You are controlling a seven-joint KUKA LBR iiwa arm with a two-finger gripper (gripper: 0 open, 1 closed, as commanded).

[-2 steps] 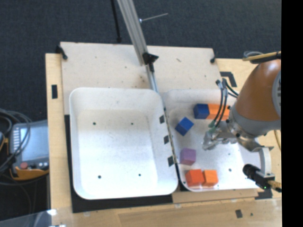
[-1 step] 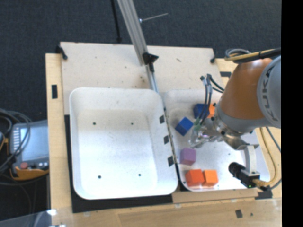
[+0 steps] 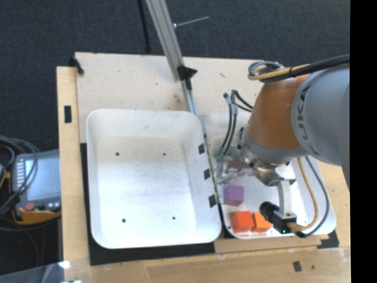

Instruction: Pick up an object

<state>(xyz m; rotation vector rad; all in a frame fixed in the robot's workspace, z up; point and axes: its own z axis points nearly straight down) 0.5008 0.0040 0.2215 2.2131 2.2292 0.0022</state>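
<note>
The gripper (image 3: pixel 227 173) is hanging low in the right bin (image 3: pixel 327 217) just above the purple block (image 3: pixel 234 195), and honestly I can't tell if the fingers are apart or together since the wrist and cables hide them. My guess is the risk is a miss: the block sits close to the bin's left wall, with the orange blocks (image 3: pixel 250 221) just below it, so a finger could catch the wall or shove the block sideways. Both bins sit on a pale wooden bench (image 3: pixel 118 81) with dark carpet (image 3: pixel 59 16) around it, and the left bin (image 3: pixel 147 175) sits beside the block's bin.
</note>
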